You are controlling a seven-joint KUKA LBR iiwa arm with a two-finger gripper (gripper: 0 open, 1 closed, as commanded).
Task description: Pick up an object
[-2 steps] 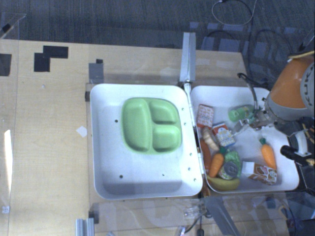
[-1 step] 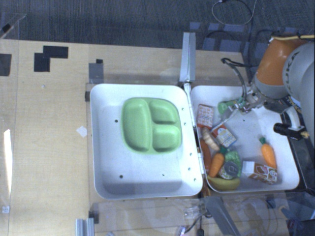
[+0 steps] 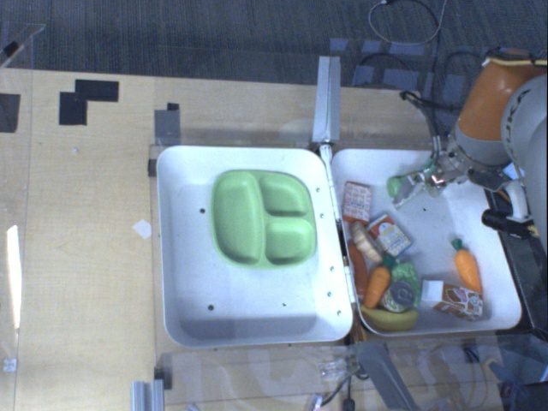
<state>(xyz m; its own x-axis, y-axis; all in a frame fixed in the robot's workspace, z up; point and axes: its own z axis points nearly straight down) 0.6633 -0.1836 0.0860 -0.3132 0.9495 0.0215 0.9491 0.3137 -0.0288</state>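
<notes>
The jaws are positioned at a small green object (image 3: 401, 184) in the right bin (image 3: 505, 311); whether they are closed cannot be told. No lift is seen, so the pick is judged incomplete.

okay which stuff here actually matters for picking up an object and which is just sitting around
Belongs to the job:
gripper, low in the right bin
small green item right beside it
other candidates: two carrots, banana, small packets

Just lying about:
green divided tray in the left bin
cables on the floor
</notes>
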